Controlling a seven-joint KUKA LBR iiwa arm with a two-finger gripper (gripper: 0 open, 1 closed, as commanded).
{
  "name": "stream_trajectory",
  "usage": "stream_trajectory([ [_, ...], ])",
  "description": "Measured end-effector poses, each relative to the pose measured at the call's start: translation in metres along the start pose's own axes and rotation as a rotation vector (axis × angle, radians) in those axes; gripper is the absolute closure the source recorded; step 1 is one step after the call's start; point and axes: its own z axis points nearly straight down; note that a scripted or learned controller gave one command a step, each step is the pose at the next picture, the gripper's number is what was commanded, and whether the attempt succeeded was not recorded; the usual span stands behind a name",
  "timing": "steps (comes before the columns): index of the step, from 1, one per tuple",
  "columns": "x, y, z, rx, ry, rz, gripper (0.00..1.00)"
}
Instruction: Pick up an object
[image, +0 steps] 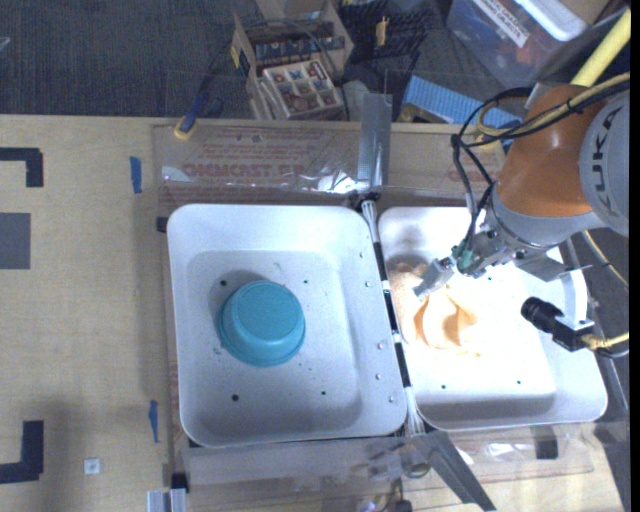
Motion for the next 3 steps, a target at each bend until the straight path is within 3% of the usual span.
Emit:
stream_trajectory([
  [1,-0.029,-0.052,0.094,-0.010,-0.003,0.157,0.00],
  [2,-0.031,-0.052,0.083,-0.014,-0.002,0.161,1.00],
  [3,0.022,0.012,-0.016,0.002,0.001,-0.045,1.00],
])
